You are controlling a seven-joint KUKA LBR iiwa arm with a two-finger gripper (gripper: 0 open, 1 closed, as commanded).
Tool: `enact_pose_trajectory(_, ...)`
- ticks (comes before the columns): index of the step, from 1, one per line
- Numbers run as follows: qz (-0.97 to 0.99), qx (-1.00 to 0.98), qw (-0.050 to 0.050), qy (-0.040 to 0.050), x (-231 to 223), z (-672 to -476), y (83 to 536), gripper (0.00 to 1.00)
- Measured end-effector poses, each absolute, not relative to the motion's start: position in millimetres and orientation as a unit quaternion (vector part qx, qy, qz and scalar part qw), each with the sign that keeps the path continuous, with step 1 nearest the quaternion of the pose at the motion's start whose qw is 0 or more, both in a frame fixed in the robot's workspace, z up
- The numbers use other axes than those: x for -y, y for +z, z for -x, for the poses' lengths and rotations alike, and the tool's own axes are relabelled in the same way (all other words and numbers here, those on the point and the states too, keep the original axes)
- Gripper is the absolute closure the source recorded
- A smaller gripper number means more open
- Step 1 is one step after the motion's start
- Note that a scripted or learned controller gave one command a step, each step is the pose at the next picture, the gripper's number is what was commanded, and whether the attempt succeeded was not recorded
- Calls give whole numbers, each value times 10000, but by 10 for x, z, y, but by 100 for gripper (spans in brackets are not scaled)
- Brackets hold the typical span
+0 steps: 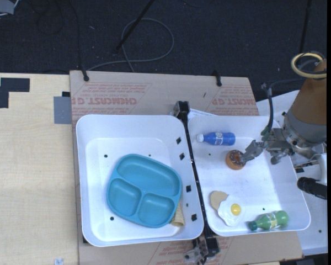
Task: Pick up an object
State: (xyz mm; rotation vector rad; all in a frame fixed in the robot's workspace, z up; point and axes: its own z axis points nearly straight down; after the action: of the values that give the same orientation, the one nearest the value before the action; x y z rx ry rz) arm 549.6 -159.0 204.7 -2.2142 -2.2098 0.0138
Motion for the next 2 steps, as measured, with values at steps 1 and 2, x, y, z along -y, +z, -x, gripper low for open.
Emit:
enact_pose_trajectory(1, 7071, 7071, 16, 8, 1592, -5524, 2117, 0)
enact_pose_trajectory(2, 7069, 7073, 28, 16, 1573, -5602, 1643, 0)
